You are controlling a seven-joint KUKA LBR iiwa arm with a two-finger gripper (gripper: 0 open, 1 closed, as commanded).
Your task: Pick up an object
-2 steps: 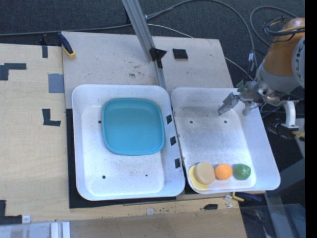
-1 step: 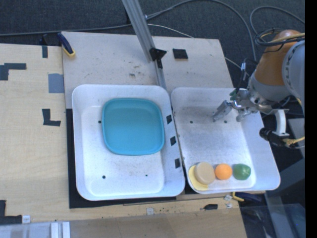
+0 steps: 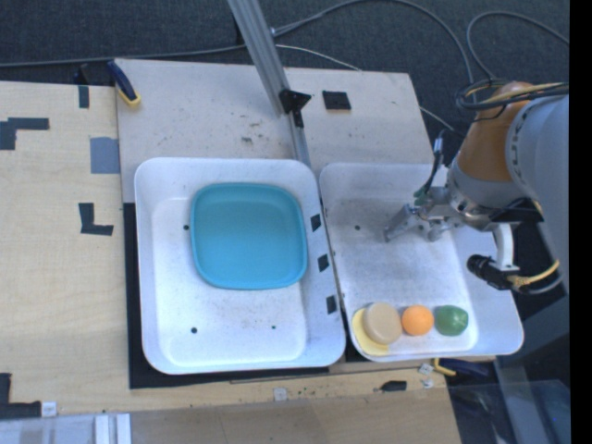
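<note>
One camera, fixed high above the counter (image 3: 55,276), looks down at a slant and from fairly far off, so both white bins fit in the frame: the left bin (image 3: 153,248) near the middle, the right bin (image 3: 407,266) just beside it. Dark floor runs along the top edge beyond the counter, and the arm (image 3: 518,151) comes in from the right side

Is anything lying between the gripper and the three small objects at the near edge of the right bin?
Nothing visible. The gripper hangs over the right bin, and only bare bin floor separates it from the tan disc, orange ball and green ball lined up along the near edge.
</note>
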